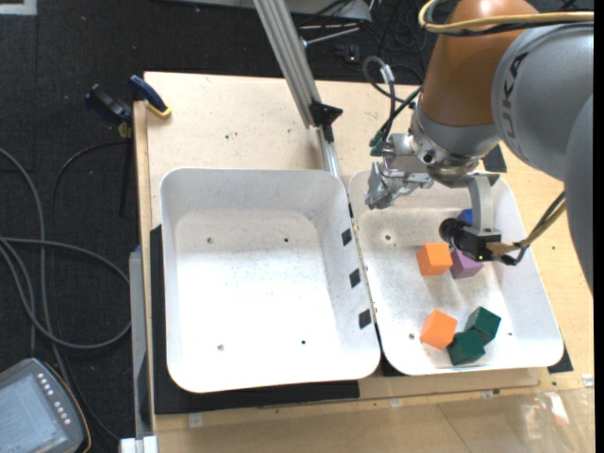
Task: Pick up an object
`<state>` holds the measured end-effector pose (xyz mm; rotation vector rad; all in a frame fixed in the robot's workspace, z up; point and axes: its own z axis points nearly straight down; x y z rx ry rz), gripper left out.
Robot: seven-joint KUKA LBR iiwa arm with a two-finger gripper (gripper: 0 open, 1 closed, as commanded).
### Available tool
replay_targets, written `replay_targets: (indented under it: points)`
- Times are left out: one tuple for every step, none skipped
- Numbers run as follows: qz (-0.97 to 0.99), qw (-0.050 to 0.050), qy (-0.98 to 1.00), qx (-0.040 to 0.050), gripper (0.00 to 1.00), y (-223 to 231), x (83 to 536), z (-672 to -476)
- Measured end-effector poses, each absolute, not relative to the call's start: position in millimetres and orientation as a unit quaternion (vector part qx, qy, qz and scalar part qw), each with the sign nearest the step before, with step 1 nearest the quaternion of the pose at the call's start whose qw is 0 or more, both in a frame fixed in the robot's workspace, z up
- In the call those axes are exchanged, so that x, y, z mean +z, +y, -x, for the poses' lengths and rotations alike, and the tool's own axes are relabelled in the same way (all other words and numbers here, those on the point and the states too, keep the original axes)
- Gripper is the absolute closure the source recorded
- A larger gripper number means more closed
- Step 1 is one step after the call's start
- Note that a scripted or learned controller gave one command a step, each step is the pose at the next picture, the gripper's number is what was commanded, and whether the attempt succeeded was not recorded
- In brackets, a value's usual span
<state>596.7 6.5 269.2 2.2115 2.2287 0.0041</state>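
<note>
The right bin (528,295) holds several blocks. An orange cube (434,259) lies mid-bin beside a purple block (466,266), with a blue piece (466,219) just behind them. Near the front edge sit a second orange cube (438,329) and two dark green blocks (467,347) (485,323). My gripper (382,192) hangs over the bin's back left corner, up and left of the blocks, apart from all of them. Nothing shows between its fingers.
The left bin (255,272) lies beside the right one, their rims touching. A metal rod (293,59) slants down to the bins' shared back corner. A blue and yellow clamp (127,104) grips the bench's left edge. Cables trail along the arm's wrist.
</note>
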Motion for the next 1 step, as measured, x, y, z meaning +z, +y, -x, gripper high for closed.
replay_targets:
  points:
    - [-0.705,0.001,0.71,0.001,1.0,49.1,263.1,-615.7]
